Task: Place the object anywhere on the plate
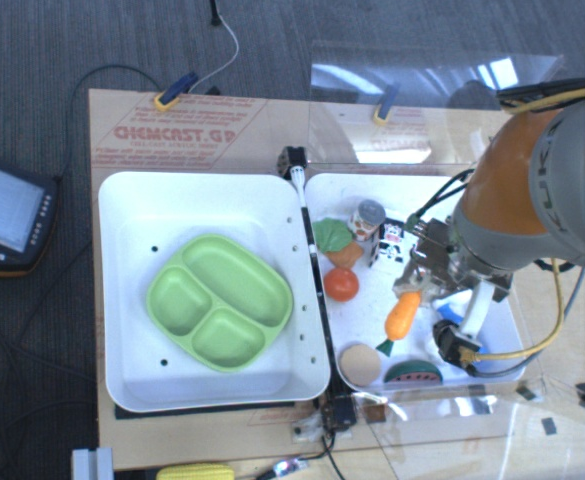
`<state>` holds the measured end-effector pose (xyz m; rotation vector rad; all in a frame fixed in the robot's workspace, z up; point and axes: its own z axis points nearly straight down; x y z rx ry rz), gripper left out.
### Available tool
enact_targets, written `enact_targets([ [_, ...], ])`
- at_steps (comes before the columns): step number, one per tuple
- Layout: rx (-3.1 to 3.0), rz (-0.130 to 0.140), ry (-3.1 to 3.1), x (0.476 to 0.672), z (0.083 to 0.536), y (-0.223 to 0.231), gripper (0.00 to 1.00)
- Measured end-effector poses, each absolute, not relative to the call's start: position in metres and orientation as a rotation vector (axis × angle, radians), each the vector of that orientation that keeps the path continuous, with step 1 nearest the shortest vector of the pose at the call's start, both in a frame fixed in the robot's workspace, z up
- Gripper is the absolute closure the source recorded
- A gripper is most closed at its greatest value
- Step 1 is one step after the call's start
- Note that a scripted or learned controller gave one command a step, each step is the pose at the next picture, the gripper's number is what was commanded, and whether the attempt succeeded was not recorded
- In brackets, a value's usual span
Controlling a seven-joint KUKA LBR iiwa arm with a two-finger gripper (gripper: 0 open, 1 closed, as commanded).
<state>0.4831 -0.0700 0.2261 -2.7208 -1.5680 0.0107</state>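
The green three-compartment plate (220, 301) lies in the left bin (132, 368) with nothing on it. In the right bin (344, 190) lie several toy foods. An orange carrot (401, 318) with a green tip lies tilted in the middle. My gripper (413, 282) hangs low over the carrot's upper end, touching or nearly touching it. The grey and orange arm (517, 198) comes in from the right and hides the bin's right side.
Around the carrot are a red tomato (341, 284), a beige egg (360, 364), a watermelon slice (413, 373), a small can (368, 218) and a green leafy piece (332, 235). A blue item (450, 306) shows under the wrist. The wall between the bins (315, 278) stands between carrot and plate.
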Motion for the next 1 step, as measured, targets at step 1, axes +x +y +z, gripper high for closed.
enact_targets([
  [1, -2.685, 0.013, -1.621, 0.4932, 0.2011, 0.0151, 1.00],
])
